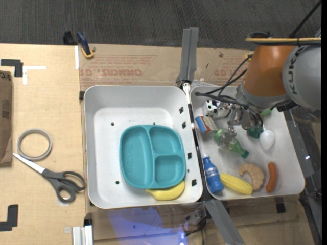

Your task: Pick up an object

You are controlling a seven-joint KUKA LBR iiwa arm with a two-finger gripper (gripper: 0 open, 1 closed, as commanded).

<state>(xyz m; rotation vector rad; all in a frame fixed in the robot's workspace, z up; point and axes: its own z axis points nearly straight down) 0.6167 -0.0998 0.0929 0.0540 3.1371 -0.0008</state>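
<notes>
Your gripper (228, 132) hangs in the right bin (294, 180), just above the green bottle (231, 143); you cannot tell how it is set.

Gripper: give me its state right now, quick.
Gripper: low in the right bin, over the green bottle. Open or shut cannot be told, and no grasp is visible.
</notes>
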